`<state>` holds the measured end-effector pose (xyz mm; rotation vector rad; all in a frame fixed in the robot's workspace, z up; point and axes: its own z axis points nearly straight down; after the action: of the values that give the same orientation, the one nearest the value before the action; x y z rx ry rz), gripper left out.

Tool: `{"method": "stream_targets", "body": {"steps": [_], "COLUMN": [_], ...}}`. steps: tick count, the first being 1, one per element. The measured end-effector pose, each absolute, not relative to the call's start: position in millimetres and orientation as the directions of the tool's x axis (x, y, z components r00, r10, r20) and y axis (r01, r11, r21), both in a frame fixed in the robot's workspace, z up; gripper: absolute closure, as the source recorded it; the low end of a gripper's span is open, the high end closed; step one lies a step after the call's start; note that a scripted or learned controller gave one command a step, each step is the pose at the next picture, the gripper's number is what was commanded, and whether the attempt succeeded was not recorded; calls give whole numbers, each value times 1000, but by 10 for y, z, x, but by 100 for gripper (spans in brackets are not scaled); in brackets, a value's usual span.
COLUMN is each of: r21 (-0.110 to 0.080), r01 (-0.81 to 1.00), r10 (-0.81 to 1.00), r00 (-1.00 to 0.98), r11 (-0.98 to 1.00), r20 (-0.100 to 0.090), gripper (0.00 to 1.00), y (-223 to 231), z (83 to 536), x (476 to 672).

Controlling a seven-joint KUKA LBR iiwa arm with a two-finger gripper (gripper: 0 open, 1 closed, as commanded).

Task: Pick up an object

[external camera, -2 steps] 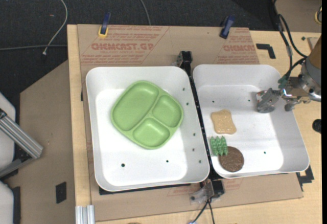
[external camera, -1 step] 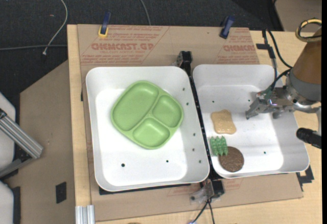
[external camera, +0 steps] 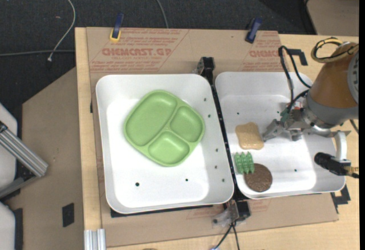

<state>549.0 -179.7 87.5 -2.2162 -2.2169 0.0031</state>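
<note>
At the near edge of the board (external camera: pixel 171 223) a black clamp (external camera: pixel 239 209) sits where the two bins meet; just beyond it, in the near-left corner of the right bin (external camera: pixel 296 186), lies a brown disc (external camera: pixel 259 177), round and speckled; a green ridged piece (external camera: pixel 244 162) touches its far-left side, close to the bin's left wall. A little farther back lies a tan slab (external camera: pixel 249 136) (flat, with rounded corners), apart from the green piece and also near that wall.

The gripper (external camera: pixel 269 130) is low over the right bin, just to the right of the tan slab and pointing toward it; its tip is at or very near the slab's right edge, though contact cannot be made out; whether the claw is spread or pressed together cannot be told from this angle, and nothing is seen pinched in it. Behind it the arm (external camera: pixel 333 92) rises to the right, grey below its orange band, with black cables looping over the bin's far-right corner.

The left bin (external camera: pixel 148 186) holds a green plate (external camera: pixel 164 127) with three compartments, lying flat and turned at an angle, roughly mid-bin. At the far end of the seam between the bins is a second black clamp (external camera: pixel 206 65); beyond, two blue clips (external camera: pixel 117 26) (external camera: pixel 253 30) pin the board's far edge; past that, dark floor with a thin grey cable (external camera: pixel 68 3).
</note>
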Motion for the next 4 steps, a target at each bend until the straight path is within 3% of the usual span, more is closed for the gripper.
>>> {"method": "stream_targets", "body": {"steps": [1,3,4], "r21": [1,7,-3], "r01": [1000,1000,1000], "r10": [1000,1000,1000], "r00": [1,-1,-5], "r11": [-1,1,5], "r20": [1,-2,4], "gripper": [100,100,100], "y": [-1805,-1799,-1227], "z": [1024,2118,2083], "x": [5507,5620,5485]}}
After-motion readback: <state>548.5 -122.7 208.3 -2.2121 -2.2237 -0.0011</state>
